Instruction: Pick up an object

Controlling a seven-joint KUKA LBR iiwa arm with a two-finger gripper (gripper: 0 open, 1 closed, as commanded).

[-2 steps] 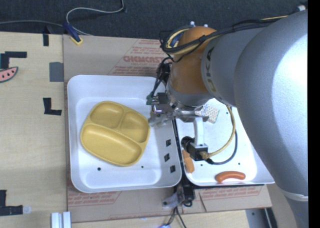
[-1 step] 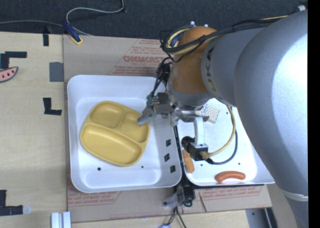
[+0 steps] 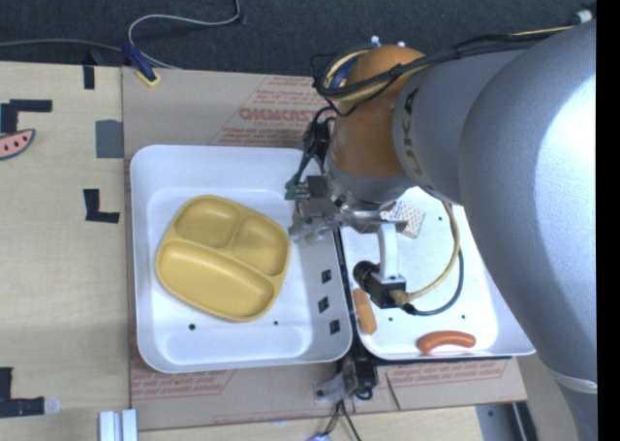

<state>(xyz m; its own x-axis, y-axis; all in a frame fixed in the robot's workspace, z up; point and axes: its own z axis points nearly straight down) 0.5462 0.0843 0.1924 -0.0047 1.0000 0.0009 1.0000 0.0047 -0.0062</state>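
Yellow divided plate [image 3: 225,257] in left bin [image 3: 223,342]; orange sausage [image 3: 447,340] in right bin [image 3: 475,308]; tool [image 3: 310,220] above bins' shared edge.

Plate [image 3: 225,257] in left bin [image 3: 155,177], sausage [image 3: 447,340] in right bin [image 3: 475,313]

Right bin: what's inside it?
A red sausage near the front, an orange piece by the left wall, a checkered wafer farther back. The arm covers much of the bin, so anything there is hidden.

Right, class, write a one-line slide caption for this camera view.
Gripper hovers beside a yellow divided plate in the left bin.
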